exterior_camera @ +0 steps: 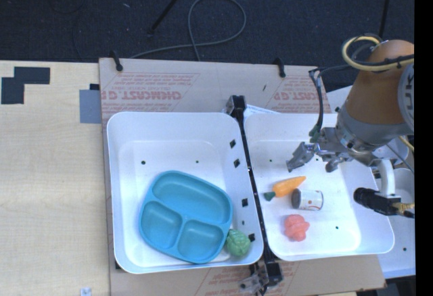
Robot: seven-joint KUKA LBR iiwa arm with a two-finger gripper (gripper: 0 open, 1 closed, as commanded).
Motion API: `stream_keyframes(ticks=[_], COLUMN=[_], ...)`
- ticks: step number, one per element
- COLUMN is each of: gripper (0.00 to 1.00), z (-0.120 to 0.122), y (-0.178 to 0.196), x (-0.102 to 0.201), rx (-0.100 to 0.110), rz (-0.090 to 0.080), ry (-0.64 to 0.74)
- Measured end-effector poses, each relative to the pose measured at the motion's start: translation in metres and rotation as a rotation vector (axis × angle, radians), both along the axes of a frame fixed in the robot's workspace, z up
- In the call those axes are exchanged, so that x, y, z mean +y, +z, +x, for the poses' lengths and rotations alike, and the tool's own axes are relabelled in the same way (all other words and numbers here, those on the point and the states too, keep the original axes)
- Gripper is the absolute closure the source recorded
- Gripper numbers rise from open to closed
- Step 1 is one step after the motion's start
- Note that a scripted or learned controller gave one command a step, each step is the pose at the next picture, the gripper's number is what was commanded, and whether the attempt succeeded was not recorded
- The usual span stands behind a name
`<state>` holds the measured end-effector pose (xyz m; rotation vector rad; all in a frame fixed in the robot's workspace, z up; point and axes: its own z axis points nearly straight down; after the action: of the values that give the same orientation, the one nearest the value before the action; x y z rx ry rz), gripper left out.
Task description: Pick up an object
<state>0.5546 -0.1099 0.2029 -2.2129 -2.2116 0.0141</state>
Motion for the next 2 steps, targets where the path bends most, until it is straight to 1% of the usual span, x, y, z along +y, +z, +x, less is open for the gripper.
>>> stream_keyframes(ticks=[1, 2], gripper=[0.00, 0.00], z=[0.003, -0.003], y=[0.006, -0.058], x=[0.000, 0.000], rx=[-0.012, -0.005], rz=[-0.002, -0.001], ry=[0.001, 0.001])
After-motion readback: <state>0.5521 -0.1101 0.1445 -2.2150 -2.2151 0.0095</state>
